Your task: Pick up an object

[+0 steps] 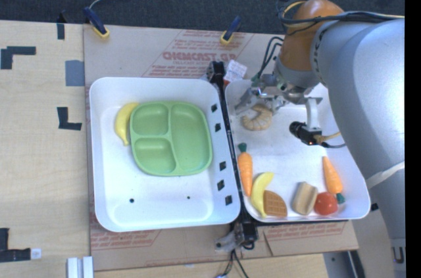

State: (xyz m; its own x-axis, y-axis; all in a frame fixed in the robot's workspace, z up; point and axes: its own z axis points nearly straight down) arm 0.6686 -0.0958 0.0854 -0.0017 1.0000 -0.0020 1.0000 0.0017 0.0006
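**Pincer over the pastry, right bin**

My pincer [263,99] hangs low in right bin [289,145], far end, just above a lumpy tan pastry [256,119]; can't tell if it's gripped or how wide I am. Near end: smooth orange carrot [245,171], banana [260,188], red tomato [325,204]. Left bin [105,191]: glossy green 3-compartment tray [171,137]. Cardboard on desk [33,158] reads "CHEMCAST".
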